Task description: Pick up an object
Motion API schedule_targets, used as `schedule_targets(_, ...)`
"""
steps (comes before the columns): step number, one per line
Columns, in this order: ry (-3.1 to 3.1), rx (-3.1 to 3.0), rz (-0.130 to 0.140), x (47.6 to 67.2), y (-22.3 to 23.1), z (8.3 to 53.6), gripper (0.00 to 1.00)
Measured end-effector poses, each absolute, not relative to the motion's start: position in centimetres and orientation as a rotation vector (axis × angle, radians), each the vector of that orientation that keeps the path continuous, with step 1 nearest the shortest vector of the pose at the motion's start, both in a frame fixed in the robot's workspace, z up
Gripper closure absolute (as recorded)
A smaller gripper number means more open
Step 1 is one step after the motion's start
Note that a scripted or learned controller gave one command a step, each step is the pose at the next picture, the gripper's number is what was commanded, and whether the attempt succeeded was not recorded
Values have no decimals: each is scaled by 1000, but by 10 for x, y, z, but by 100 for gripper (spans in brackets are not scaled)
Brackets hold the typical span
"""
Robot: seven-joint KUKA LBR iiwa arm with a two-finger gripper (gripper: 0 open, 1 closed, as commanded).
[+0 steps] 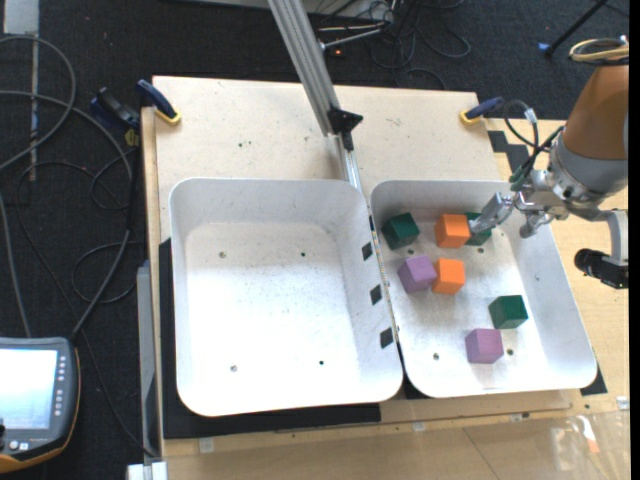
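We take the right bin point(560, 298) as our landmark, the shallow white tray that holds every block, with the left bin point(270, 298) just beside it across their shared walls. Above the right bin's far right corner the arm point(598, 128) reaches in, its orange band uppermost and its grey wrist tilted down and toward the bin's middle, so the gripper point(492, 218) sits low over the bin's far half. Whether the tool is apart or together we cannot tell from this slant. The relation that matters: the far orange cube point(453, 230) lies just beside the gripper on the side toward the left bin, nearly touching, with a small dark green shape point(481, 234) under the tool. Farther along the same way sits a green cube point(401, 230); nearer the bin's centre are a purple cube point(418, 272) and a second orange cube point(449, 275), touching. Toward the near wall rest another green cube point(508, 311) and another purple cube point(484, 345). We judge nothing lifted yet.
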State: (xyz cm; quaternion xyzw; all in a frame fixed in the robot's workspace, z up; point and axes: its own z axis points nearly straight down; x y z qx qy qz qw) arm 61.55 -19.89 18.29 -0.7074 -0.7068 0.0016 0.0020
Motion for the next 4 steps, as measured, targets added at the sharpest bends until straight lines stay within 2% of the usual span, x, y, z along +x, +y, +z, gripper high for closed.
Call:
schedule_targets(1,-2217,-2220,5,617,-206,122,0)
schedule_targets(2,-2224,-2225,-1,619,-206,137,100)
schedule_targets(4,-2229,-2224,-5,619,-201,225,100)
